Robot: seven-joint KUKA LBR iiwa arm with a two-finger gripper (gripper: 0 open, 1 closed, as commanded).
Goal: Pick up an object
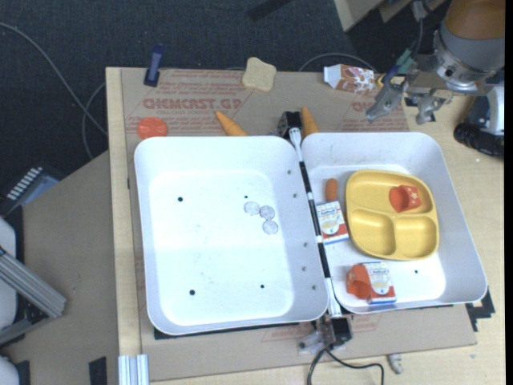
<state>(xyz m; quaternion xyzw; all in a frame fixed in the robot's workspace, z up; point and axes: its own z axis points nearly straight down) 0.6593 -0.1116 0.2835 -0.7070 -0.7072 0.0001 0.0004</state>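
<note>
Well left of and below the pincer (398, 101), whose fingers hang spread and hold nothing, a small carton (330, 220) lies flat; it looks light and crushable, best pinched across its narrow sides. Under the pincer's near side, a red piece (405, 197) sits in a yellow tray (393, 229), on a slick white bin (449, 175)

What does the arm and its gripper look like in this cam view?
Top right: the arm has an orange band above a rounded grey wrist section. Below it is a silver-grey metal gripper with thin dark jaws. Dark cables run alongside the wrist.
</note>
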